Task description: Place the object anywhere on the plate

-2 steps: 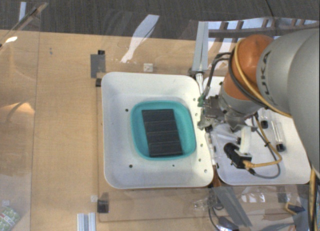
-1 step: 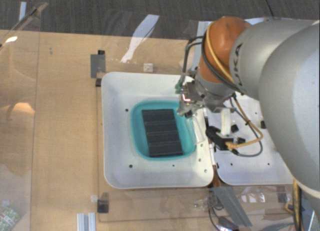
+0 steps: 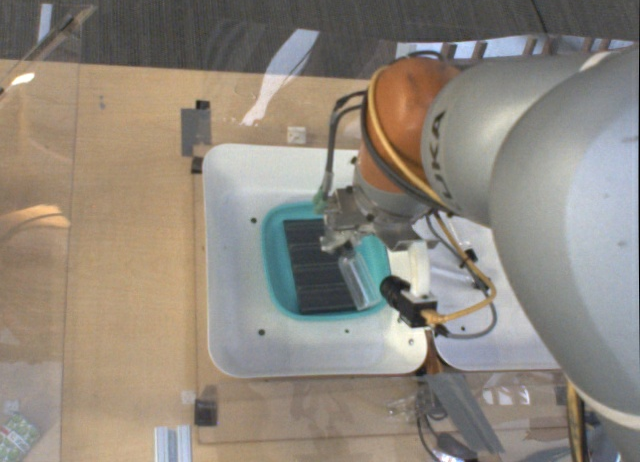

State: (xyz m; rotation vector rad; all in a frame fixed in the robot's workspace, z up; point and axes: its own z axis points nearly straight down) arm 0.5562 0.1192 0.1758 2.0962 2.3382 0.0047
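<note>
Seemingly the placing step is in hand: the gripper hangs low over the teal plate, which lies in the left white bin on the wooden surface. A dark ribbed rectangular object already lies flat on the plate, under and beside the gripper. Whether the gripper is spread or pinching the object I cannot tell, since the wrist hides the tips. If it does grip, the next move calls for letting go and lifting straight up
</note>
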